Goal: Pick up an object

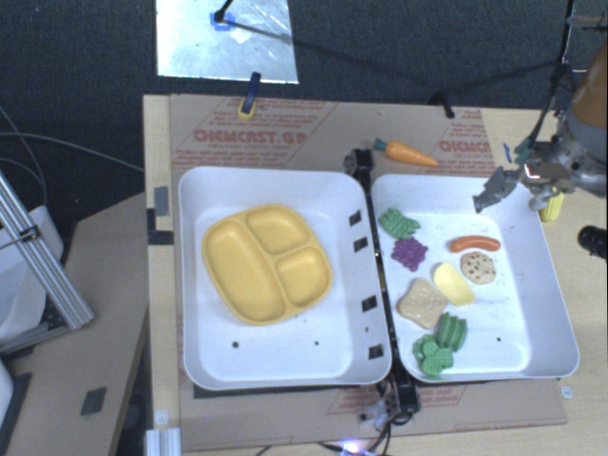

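Toy food sits in my right bin [546,283]: two green leafy bits, one purple grape bunch [409,252], one sausage [474,244], one cookie [478,268], one yellow piece, one bread slice [422,303]. The left bin [190,255] holds one yellow tray [266,264] with room around it. One carrot [406,152] lies on the worktop. My jaws [496,192] hang over the right bin's top edge, spread apart, gripping nothing.

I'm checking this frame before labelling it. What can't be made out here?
- Tool, camera view: small and dark, so open or shut is unclear.
- Arm: cut off by the right edge.
- Green toy in the right bin: too small to identify.
- Blue mark on the foil sheet: blurred by glare.
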You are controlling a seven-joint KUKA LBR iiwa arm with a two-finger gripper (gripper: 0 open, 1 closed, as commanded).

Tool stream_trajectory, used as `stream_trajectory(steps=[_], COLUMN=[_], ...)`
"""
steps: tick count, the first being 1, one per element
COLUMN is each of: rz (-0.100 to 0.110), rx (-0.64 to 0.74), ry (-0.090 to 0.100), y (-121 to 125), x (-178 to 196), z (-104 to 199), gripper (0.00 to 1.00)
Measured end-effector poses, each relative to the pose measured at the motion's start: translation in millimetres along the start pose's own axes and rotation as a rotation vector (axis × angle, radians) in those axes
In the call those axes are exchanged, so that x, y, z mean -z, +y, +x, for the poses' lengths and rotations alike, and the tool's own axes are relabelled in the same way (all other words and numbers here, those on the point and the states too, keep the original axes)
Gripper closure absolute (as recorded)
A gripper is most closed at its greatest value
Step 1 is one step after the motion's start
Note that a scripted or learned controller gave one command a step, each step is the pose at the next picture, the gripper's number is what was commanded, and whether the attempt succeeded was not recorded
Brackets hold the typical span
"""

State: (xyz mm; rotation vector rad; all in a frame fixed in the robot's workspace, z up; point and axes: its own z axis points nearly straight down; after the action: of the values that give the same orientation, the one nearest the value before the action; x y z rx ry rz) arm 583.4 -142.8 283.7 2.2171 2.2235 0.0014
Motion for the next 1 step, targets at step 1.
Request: stream_trajectory(steps=[1], rz=[0.012], rx=[-0.006], ry=[0.002], y=[-18.3], x=[-193.5], z=[-51.9], gripper=[0.00])
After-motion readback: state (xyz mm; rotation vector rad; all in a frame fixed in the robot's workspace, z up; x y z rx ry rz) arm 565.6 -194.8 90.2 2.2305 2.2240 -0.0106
